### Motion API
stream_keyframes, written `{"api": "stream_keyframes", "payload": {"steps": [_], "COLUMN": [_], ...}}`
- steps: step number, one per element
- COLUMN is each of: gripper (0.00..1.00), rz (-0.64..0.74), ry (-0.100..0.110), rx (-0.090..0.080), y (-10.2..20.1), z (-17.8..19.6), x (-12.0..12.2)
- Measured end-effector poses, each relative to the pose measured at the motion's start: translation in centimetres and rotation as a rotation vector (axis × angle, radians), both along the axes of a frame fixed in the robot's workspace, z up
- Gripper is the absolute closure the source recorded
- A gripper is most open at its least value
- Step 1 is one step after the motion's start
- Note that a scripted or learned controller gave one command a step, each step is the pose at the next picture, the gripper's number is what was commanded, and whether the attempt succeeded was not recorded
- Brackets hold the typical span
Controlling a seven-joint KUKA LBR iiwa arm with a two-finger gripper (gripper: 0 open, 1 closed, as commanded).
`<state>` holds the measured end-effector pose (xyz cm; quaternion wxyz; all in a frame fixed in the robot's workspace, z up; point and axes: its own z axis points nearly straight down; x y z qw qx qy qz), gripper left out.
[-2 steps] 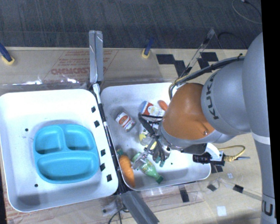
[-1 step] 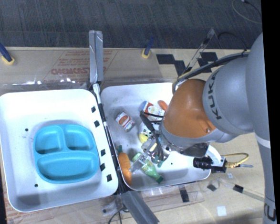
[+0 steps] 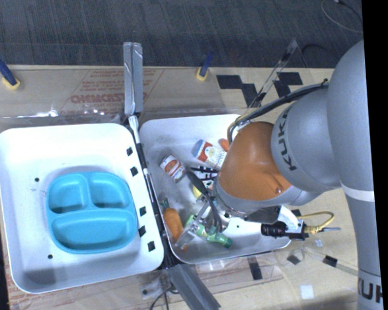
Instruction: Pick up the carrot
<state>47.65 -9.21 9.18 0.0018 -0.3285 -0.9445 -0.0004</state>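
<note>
robot arm reaches in from the right over the right bin, its gripper low beside the carrot. the orange carrot lies near the bin's left wall, toward the near side, seemingly just clear of the fingertips; whether the fingers are open or closed cannot be told. the left bin holds a blue divided tray.
</note>
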Motion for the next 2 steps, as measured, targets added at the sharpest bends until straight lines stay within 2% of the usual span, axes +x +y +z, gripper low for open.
{"api": "stream_keyframes", "payload": {"steps": [1,2], "gripper": [1.0,1.0], "rz": [0.002,-0.114], "ry": [-0.001,-0.002], "rx": [-0.001,-0.002], "y": [-0.1,7.3], "z": [1.0,10.0], "x": [0.1,0.1]}}
